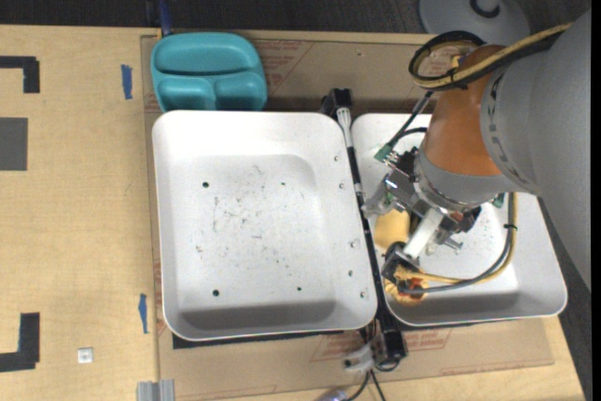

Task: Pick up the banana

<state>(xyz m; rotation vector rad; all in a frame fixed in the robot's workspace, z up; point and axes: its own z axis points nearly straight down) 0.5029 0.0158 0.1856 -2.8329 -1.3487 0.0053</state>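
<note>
As the grey arm [540,108] with its orange band reaches in from the right, its wrist hangs low over the right-hand white bin [531,294], toward that bin's left wall. The pincer [394,200] points down at the bin floor, and from where I stand I cannot tell whether it is spread or pressed together, since the wrist and its fittings cover it. The banana [392,226] lies in the right-hand bin, close to the left wall, showing as a yellow patch just under the pincer; whether the two touch cannot be made out. The left bin [254,221] sits hard against the right one, its white floor scuffed with faint grey marks and dotted with a few small dark holes. A black clamp [336,100] sits at the rear of the seam between the two bins. Behind the left bin a teal tray [208,70] with two compartments rests on the tan table [75,202], just beside the bin's rear rim. Strips of blue tape [126,82] and patches of black tape [21,75] mark the table to the left of the bins.
</note>
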